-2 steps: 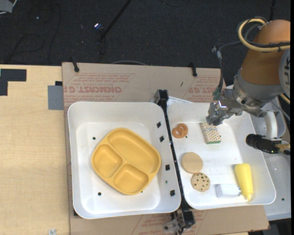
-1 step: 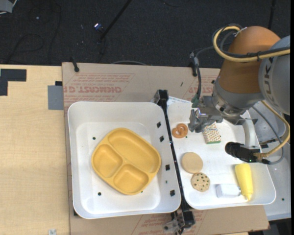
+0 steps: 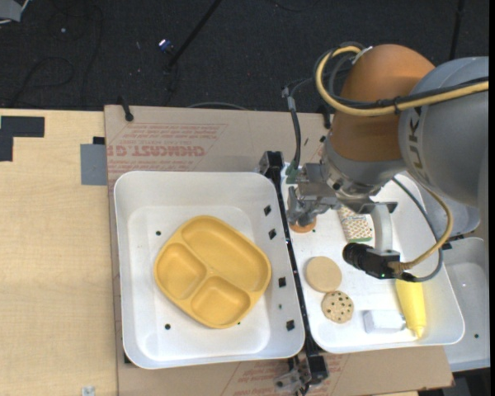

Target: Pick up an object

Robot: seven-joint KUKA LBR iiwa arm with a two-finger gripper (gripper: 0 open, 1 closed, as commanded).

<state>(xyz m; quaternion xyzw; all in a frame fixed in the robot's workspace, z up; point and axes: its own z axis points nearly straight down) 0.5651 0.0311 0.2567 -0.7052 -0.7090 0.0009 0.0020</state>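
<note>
Pale wooden bench [image 3: 41,262] fills the left, with a sheet of brown cardboard [image 3: 190,139] under 2 white bins. Behind lies a dark floor with cables.

In the left bin [image 3: 140,221] sits a yellow divided plate [image 3: 212,271] with 3 compartments, turned at a slant so its long axis runs from upper left to lower right.

The right bin [image 3: 445,320] holds several small things. A yellow banana [image 3: 412,305] lies near the right wall, its long axis nearly vertical in the view, the darker stem end up and the tip pointing toward the near edge. Just left of its tip lies a small white block [image 3: 382,321]. A plain tan round cookie [image 3: 322,274] sits near the left wall, with a chocolate-chip cookie [image 3: 337,307] just below it. A patterned packet [image 3: 355,223] lies partly under the arm.

The grey and orange arm [image 3: 379,122] hangs over the bin's far left corner, and the gripper [image 3: 303,215] is low there, above a small orange-brown thing [image 3: 304,227]. Whether the jaws are open or closed cannot be told, nor whether they have hold of anything.
</note>
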